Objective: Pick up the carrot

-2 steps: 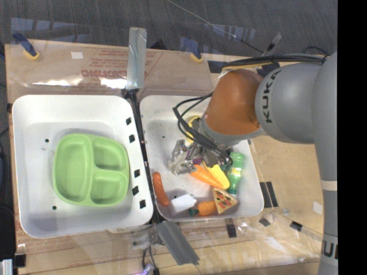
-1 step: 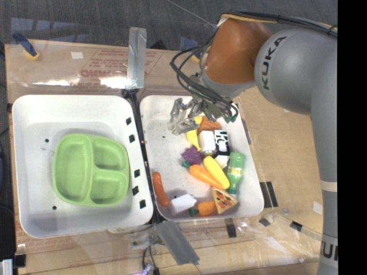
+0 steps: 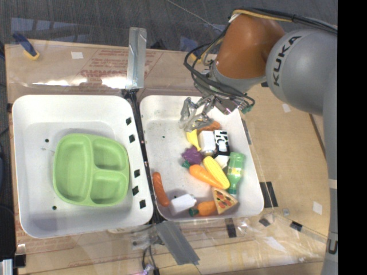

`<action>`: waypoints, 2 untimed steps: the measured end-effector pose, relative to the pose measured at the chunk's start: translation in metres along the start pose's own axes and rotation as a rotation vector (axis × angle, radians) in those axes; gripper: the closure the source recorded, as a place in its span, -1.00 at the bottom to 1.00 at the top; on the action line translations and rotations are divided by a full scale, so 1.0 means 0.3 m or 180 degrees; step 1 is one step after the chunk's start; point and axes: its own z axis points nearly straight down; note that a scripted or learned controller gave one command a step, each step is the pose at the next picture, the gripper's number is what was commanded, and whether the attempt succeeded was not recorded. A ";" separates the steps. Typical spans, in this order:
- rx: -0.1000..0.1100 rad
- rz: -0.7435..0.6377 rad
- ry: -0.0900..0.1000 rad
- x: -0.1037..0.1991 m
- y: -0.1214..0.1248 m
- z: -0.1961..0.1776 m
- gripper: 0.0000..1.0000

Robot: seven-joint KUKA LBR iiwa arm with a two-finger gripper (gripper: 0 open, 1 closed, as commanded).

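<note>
Claw point(image 3: 194, 114) sits at the top of the right bin point(image 3: 150, 148), fingers slightly apart as far as I can judge, nothing between them. It's hanging over the upper end of the toy pile, near a small orange piece and a yellow piece point(image 3: 192, 137). Carrot point(image 3: 202, 175) is lower down mid-bin, lying at a slant, touching the purple grapes point(image 3: 191, 156) on its upper left and with the yellow corn cob point(image 3: 216, 172) lying right along its upper side. Main risk: claw is well off the target, so a straight drop from here grabs the wrong toy. Second risk: there are lookalikes, an orange-red sausage-shaped piece point(image 3: 160, 189) by the left wall and another orange item point(image 3: 206, 208) beside the pizza slice point(image 3: 224, 200), easy to mistake for the carrot. Third: even on target, the corn is packed so tight that the fingers likely straddle both or pinch the taper and it squirts out. Green bottle point(image 3: 234, 170) and the white block point(image 3: 183, 202) may get shoved. Green divided plate point(image 3: 90, 169) in the left bin point(image 3: 28, 153) is out of play.
</note>
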 end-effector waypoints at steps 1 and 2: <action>-0.0013 -0.0455 0.0010 0.186 0.227 0.031 1.00; -0.0023 -0.2584 0.0004 0.267 0.285 0.128 1.00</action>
